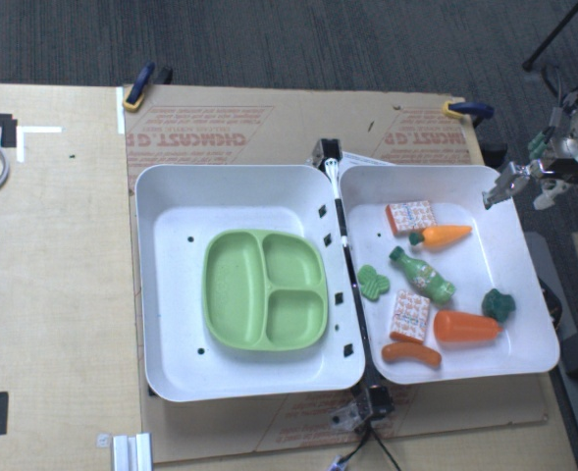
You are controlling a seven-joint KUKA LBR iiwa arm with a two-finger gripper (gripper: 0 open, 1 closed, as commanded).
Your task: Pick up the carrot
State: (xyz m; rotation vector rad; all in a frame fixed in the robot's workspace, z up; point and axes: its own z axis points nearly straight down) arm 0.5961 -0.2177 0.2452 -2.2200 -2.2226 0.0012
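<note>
Cardboard-covered counter [210,130] held two bins, carrot [444,235] lay in the right bin [524,253] beside a cracker box [409,216]; gripper [524,177] hovered off the bin's right rim, finger state unclear, approach step, next likely reach left and descend.

You've got two white bins: the left bin [161,292] carries one green divided plate [266,289], and the right bin [524,263] carries eight pieces. Count two carrots, a small carrot [444,235] and a big carrot [465,328], two cracker packets [409,216] [410,315], one green bottle [422,274], one sausage [412,354]. Add two green bits, one leafy piece [373,284] and what looks like broccoli [498,305].
</note>
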